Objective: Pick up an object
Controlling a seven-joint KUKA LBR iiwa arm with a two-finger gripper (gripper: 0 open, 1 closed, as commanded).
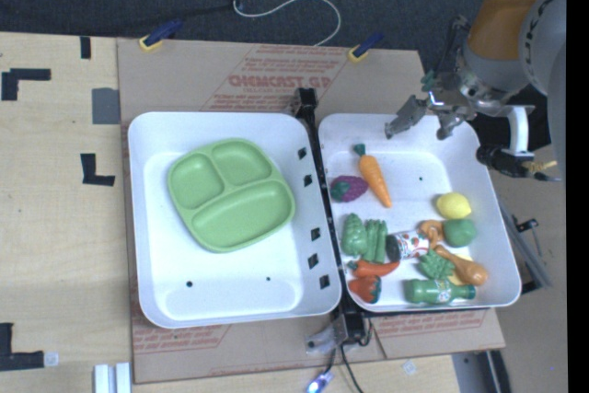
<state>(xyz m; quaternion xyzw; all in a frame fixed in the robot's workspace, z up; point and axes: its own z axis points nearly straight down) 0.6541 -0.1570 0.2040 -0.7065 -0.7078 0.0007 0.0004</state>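
Note:
My gripper (425, 124) hangs over the far edge of the right bin (419, 172), its two dark fingers spread apart with nothing between them. Below it in the bin lie an orange carrot (374, 179), a purple vegetable (348, 189), a yellow lemon (453, 204) and a green lime (460, 232). Nearer the front sit a green leafy bunch (364, 236), a red pepper (368, 279), a small white-and-red toy (410, 245), an orange piece (456, 260) and a green bottle-shaped item (440, 292).
The left bin (156, 290) holds a green divided plate (232, 193). Both bins rest on a cardboard sheet (267, 78) held by clips. A white cable (276, 9) runs across the dark cloth behind.

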